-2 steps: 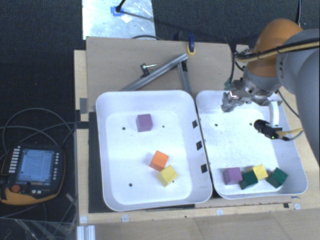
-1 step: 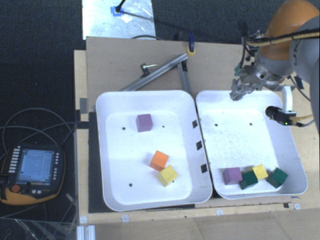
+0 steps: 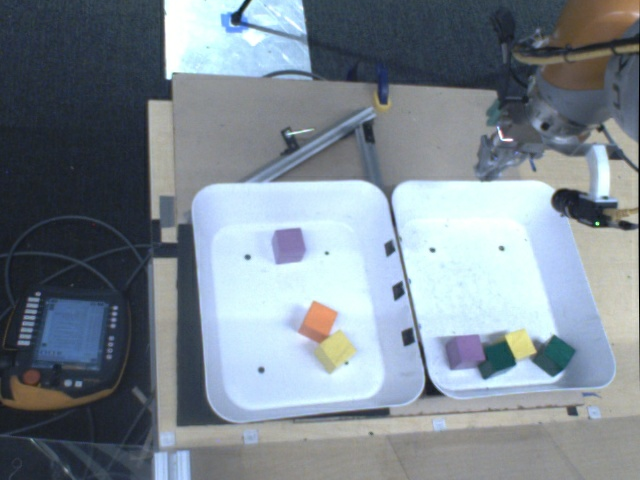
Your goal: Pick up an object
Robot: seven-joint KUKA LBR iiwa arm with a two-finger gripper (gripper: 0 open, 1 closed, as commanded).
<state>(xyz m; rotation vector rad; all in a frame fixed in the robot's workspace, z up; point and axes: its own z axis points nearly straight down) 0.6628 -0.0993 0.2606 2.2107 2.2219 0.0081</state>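
Dark carpet (image 3: 80, 88) surrounded a tan bench (image 3: 440, 128) that carried two shallow white bins side by side; the left bin (image 3: 215, 268) held three blocks, well apart from the arm, and the right bin (image 3: 580, 268) held four more bunched along its near edge; the grey arm (image 3: 600, 28) with its orange band hung over the bench's far right corner, just beyond the right bin's far rim; a handheld control pad (image 3: 65, 338) lay on the floor to the left; the gripper (image 3: 497, 158) pointed down at the bare bench with nothing between its fingers, though whether they were spread or pressed together could not be told; in the left bin sat a purple block (image 3: 288, 245), an orange block (image 3: 318, 320) and a yellow block (image 3: 336, 350), the last two touching.
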